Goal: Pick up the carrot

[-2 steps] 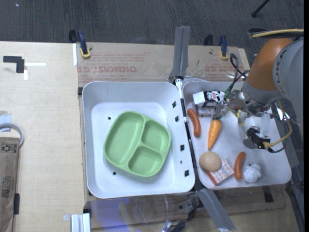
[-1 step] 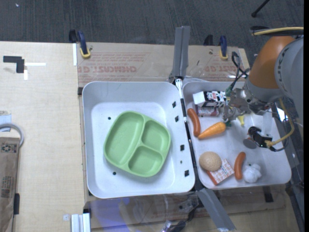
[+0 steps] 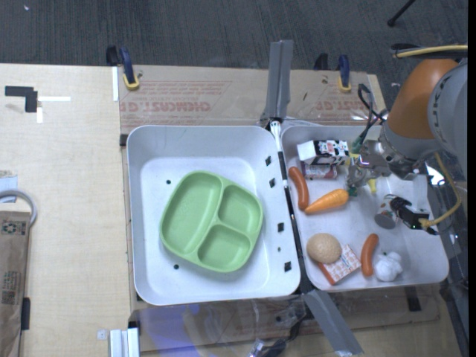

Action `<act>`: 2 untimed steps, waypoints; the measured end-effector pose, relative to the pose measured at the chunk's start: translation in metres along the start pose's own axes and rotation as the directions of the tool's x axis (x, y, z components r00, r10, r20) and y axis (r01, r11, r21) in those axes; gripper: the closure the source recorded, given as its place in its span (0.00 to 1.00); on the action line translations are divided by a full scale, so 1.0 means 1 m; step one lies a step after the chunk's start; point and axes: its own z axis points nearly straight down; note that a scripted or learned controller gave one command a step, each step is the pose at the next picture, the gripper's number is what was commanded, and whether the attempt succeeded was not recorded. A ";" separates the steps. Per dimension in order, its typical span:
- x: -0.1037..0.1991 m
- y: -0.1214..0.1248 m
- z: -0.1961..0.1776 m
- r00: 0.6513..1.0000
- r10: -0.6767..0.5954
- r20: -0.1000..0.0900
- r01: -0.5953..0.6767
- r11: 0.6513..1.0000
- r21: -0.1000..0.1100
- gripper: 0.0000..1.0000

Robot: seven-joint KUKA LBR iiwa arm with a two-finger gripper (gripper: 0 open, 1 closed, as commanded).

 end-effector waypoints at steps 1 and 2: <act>0.034 -0.052 0.001 1.000 -0.005 -0.001 0.005 1.000 0.001 1.00; 0.034 -0.052 0.001 1.000 -0.005 -0.001 0.005 1.000 0.001 0.00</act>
